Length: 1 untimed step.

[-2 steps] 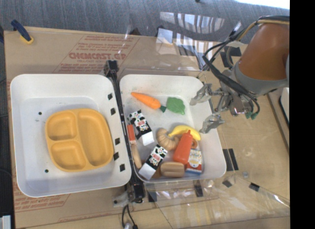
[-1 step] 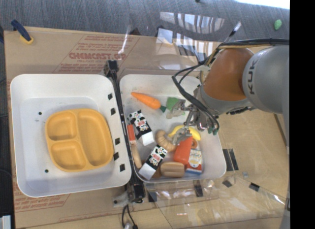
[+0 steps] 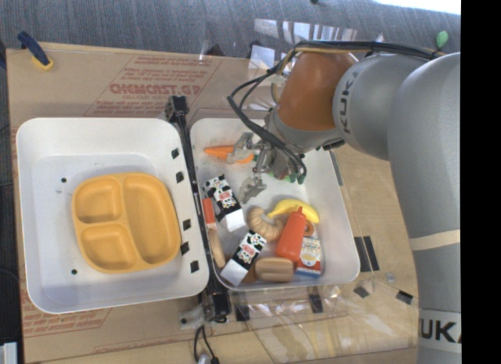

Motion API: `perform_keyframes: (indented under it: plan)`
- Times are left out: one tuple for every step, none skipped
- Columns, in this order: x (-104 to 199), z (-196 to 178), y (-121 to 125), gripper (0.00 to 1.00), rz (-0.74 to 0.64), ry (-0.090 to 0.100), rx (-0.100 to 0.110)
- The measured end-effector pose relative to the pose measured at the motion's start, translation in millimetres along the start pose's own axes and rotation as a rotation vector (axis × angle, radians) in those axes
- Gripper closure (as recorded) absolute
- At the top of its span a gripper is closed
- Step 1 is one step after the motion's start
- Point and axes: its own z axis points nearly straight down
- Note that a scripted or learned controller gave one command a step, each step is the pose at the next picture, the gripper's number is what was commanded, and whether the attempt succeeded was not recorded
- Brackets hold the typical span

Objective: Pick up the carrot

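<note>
The gripper (image 3: pixel 249 168), its state impossible to tell, hovers just right of the carrot (image 3: pixel 220 152), whose long axis runs left-right

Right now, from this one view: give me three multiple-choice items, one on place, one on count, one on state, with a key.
1. Where does the carrot lie?
A. In the right bin, at its far left corner
B. On the yellow tray
C. On the bench outside both bins

2. How many compartments has the yellow tray?
A. Two
B. Three
C. Five

3. How does the ketchup bottle rest?
A. Standing in the left bin
B. Held by the gripper
C. Lying among the other items in the right bin

Key: 1 A, the carrot sits by the far wall, just left of the gripper. 2 B, three hollows show in the tray. 3 C, it lies beside the banana, below the gripper.
</note>
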Motion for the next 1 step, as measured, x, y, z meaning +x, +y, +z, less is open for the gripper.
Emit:
perform_keyframes:
  plan:
    - [-17.0, 3.0, -7.8, 0.00, 0.295, 0.042, -0.003]
